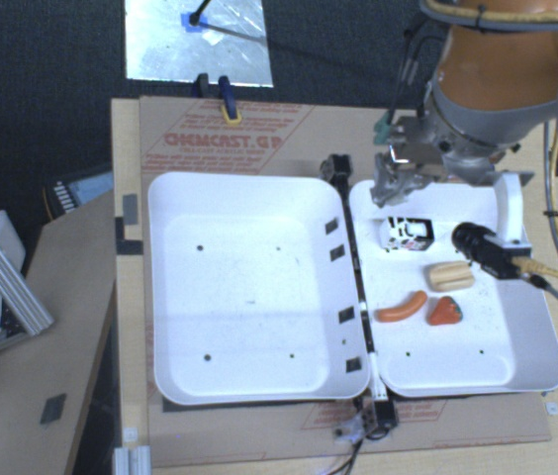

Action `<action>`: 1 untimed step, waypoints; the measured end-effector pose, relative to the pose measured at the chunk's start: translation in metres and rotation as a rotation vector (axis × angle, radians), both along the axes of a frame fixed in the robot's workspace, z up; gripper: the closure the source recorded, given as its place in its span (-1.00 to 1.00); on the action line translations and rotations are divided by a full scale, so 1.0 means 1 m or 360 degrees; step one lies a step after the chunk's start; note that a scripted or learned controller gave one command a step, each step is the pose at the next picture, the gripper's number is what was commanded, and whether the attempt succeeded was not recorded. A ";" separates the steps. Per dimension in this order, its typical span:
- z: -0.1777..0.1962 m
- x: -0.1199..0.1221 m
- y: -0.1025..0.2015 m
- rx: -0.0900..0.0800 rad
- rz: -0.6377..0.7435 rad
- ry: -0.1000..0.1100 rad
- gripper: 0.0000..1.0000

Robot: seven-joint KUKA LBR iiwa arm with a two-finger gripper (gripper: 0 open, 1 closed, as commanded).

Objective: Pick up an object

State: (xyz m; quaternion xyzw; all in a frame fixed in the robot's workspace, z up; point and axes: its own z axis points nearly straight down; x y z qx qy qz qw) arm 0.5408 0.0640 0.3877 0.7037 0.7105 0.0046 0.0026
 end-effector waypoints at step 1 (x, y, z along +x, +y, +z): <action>0.088 -0.005 0.083 0.0004 0.0006 -0.0002 1.00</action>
